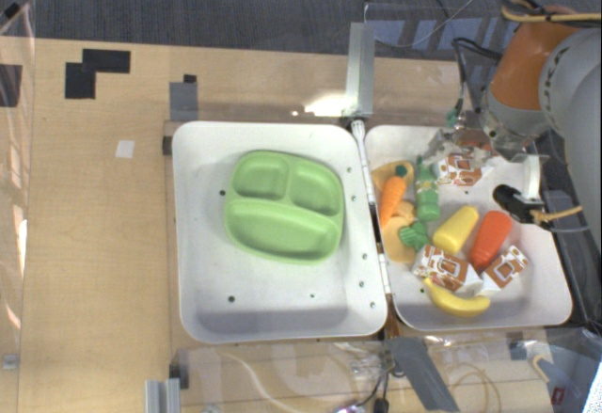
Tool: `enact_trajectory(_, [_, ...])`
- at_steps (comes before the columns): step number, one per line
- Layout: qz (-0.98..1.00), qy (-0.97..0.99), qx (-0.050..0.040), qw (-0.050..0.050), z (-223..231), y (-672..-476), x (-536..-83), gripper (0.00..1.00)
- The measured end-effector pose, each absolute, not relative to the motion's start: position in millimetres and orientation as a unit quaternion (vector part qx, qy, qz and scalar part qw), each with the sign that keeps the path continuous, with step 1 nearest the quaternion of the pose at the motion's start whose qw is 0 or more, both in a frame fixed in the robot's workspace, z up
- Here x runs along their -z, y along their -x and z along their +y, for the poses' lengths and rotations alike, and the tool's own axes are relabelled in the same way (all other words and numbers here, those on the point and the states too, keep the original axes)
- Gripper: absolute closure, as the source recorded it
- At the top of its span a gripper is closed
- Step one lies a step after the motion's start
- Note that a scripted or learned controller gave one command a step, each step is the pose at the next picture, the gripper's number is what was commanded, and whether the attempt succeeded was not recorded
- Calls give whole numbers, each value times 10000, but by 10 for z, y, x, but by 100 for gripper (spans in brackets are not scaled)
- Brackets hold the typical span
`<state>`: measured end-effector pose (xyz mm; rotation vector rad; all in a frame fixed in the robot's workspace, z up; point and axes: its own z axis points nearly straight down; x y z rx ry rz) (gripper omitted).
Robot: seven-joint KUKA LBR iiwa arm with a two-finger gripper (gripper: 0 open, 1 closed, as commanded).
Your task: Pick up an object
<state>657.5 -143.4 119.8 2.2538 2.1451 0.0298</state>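
At the near edge of the wooden desk (85, 261) stand two shallow white bins side by side. The left bin (273, 312) carries a green divided plate (282, 206), lying flat toward its middle and well clear of the walls. The right bin (546, 303) holds a crowd of toy food. Nearest the front wall lies a yellow banana (456, 300), touching a small printed snack packet (442, 266) just behind it. A second such packet (508, 267) sits to the right, beside a red-orange bottle-shaped piece (489, 239) that lies tilted. Next to that, toward the bin's middle, rests a yellow rounded piece (455, 229). Farther left, along the divider between the bins, an orange carrot (391, 198) with a green top lies lengthwise over a pale yellow slice, with small green pieces (423, 208) just beside it. Toward the far wall another printed packet (459, 170) lies among crumpled clear wrapping. Above that far right corner hangs the gripper (482, 136), close over the packet; whether its opening is wide or narrow cannot be told, and nothing is seen held in it. Behind it rises the arm's orange band (522, 68) and grey body.
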Motion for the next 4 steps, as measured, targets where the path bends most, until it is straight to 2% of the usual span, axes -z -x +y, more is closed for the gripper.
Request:
enact_trajectory(1, [7107,-7029,-128,250,-981,-6493,-1095,0])
enact_trajectory(2, [7130,-7005,-179,238,-910,-6525,-1231,100])
enact_trajectory(3, [6979,-7162,-19,28,-1051,-6430,-2322,100])
enact_trajectory(4, [6939,-7201,-7,16,-933,-6275,-2263,100])
